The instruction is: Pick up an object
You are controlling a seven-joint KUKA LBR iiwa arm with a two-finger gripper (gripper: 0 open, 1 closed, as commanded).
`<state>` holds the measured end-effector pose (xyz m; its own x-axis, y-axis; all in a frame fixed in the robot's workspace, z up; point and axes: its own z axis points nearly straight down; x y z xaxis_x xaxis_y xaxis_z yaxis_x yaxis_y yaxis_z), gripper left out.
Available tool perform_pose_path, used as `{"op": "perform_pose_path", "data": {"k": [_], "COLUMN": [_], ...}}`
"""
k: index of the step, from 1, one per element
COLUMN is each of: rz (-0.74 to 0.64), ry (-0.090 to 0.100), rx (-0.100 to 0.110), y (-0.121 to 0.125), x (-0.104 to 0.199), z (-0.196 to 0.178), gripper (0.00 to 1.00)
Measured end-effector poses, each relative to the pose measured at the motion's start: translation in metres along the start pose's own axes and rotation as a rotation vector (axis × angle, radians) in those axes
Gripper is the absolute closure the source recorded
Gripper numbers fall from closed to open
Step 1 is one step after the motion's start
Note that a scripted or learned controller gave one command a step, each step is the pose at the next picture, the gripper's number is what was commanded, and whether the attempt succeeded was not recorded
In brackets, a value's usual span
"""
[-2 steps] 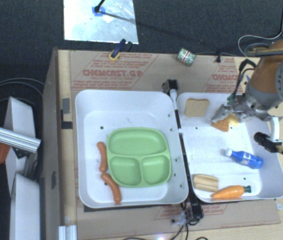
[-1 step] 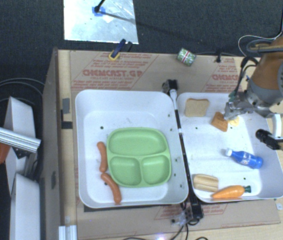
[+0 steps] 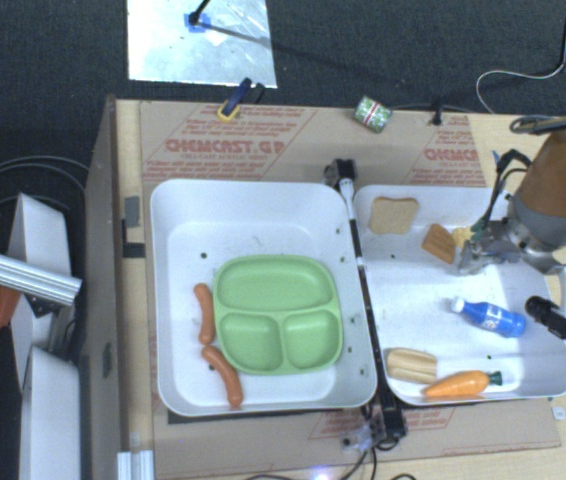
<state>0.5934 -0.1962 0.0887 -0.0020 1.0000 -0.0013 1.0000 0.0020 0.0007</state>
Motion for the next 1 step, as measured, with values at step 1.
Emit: {"op": "perform_pose_path", "data": {"k": [1], "rz": [0.0], "ry": [0.0], "rx": [-0.001], "y": [0.0004], "x": [0.0004], "z": [-0.0003], "gripper": [0.0]}}
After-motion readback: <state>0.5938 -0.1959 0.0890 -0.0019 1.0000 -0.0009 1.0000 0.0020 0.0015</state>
